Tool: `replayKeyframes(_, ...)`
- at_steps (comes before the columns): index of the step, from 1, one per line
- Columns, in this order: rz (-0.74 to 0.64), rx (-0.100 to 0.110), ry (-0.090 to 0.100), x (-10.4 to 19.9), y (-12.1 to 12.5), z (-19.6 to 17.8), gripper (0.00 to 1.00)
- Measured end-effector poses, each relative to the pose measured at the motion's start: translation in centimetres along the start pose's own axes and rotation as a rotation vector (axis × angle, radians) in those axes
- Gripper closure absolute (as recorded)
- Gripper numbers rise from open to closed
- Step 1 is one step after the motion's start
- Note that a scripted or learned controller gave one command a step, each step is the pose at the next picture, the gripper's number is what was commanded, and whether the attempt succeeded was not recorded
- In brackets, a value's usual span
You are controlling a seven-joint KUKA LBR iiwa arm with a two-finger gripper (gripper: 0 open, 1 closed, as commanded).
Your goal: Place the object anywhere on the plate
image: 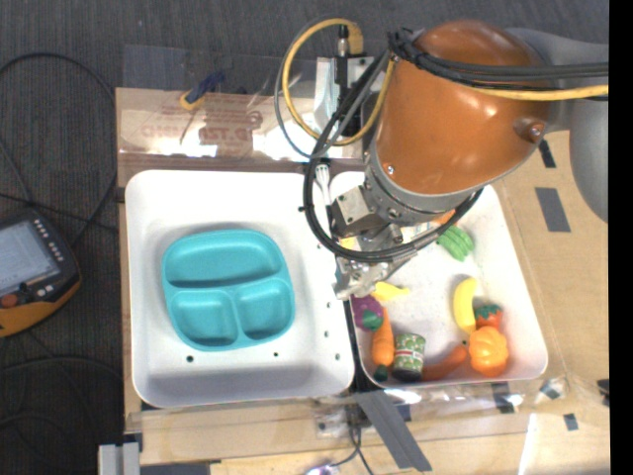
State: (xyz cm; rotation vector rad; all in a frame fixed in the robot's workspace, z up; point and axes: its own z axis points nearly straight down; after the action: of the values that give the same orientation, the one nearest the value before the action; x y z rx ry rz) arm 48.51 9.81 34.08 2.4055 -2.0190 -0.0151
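Observation:
A teal plate (229,287) with three compartments lies in the left white bin (148,226). My gripper (360,281) hangs low over the near-left part of the right bin (524,295), just right of the wall between the bins. A small yellow piece (390,290) shows right beside the gripper's tip; whether it is held is unclear. Just below the tip lie a purple toy eggplant (369,314) and an orange carrot (382,344). The large orange wrist hides the far part of the right bin.
The right bin also holds a green vegetable (457,242), a yellow banana (464,303), a tomato (488,316), an orange pumpkin (488,350), a red chili (445,362) and a green can (408,355). A handheld pendant (30,260) lies on the floor at left.

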Motion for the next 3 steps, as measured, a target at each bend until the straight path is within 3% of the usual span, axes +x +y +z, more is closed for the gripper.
replayKeyframes(1, -0.326, 0.000, -0.001, -4.7, -5.2, -5.4, 1.00)
replayKeyframes(2, -0.194, 0.007, 0.003, -2.7, -0.3, -14.3, 1.00)
replayKeyframes(3, -0.216, 0.004, 0.004, -6.0, -0.9, 1.0, 1.00)
